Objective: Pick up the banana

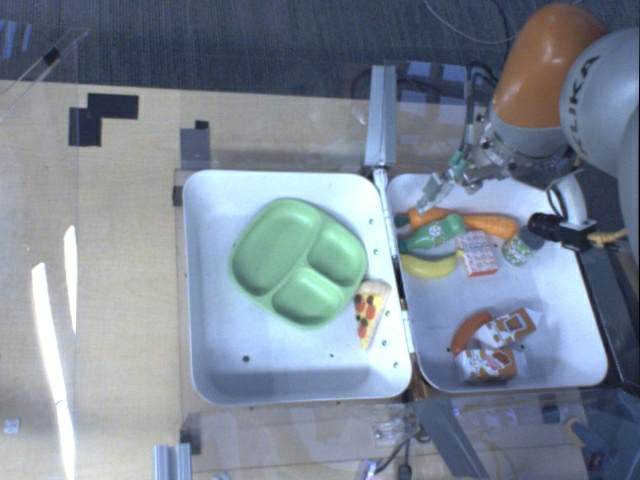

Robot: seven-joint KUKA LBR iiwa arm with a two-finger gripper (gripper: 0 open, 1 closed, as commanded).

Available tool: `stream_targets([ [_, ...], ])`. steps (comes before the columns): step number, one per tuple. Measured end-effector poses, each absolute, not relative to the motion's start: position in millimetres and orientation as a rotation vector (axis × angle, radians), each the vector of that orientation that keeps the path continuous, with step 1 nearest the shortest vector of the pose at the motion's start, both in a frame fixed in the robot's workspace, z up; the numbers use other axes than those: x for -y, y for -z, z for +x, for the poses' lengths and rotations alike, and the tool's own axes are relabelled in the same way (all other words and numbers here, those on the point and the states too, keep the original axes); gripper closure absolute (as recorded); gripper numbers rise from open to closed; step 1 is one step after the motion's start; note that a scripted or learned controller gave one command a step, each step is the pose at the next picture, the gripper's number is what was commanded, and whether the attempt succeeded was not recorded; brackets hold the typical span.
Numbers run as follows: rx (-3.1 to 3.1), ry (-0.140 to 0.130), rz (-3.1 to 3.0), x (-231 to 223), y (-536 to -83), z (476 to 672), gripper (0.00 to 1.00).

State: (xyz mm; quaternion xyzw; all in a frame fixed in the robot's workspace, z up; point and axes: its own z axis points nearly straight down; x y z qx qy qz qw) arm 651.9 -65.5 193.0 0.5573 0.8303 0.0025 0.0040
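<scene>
The yellow banana [428, 265] lies in the right bin [560, 353] near its left wall, just below a green bottle [436, 232]. My gripper [447, 183] hangs over the bin's far left corner, above and slightly right of the banana and apart from it. Nothing shows between its fingers.
Around the banana lie an orange carrot [488, 224], a small red-and-white packet [479, 256] and a small round jar [518, 250]. A sausage and snack packets [490, 343] lie at the bin's front. The left bin [215, 358] holds a green divided plate [299, 259] and a pizza slice [369, 310].
</scene>
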Motion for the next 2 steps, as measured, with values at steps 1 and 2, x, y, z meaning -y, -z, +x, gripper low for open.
stream_targets([
  [1, -2.733, -0.005, 1.537, 110.9, -113.3, 619.5, 0.00],
  [2, -2.826, -0.009, 1.332, 95.9, -90.8, 595.2, 0.00],
])
